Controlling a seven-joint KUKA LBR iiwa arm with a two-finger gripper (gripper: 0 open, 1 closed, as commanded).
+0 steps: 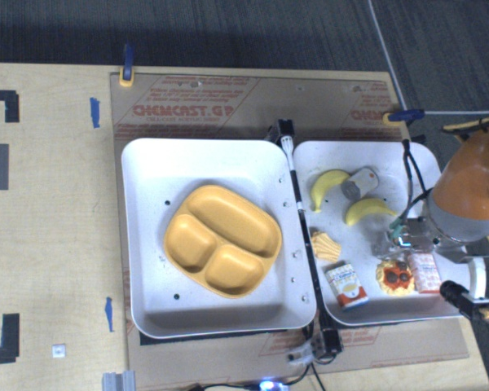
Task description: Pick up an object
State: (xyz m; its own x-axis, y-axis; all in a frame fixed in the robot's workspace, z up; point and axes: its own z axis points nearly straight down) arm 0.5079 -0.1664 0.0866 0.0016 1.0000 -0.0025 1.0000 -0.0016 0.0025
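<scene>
The right bin holds several small objects. Two yellow bananas lie near its middle, with a grey rounded piece between them. A ridged yellow snack and a small white-and-red carton lie along its left side. A round red-and-yellow food toy and a pink packet sit at the front right. My gripper hangs low over the right part of this bin, just above the red-and-yellow toy and right of the lower banana.
The left bin carries a large yellow divided tray. A black divider with cables runs between the bins. The arm's orange band and grey wrist overhang the right bin's right edge. Cardboard lies under both bins.
</scene>
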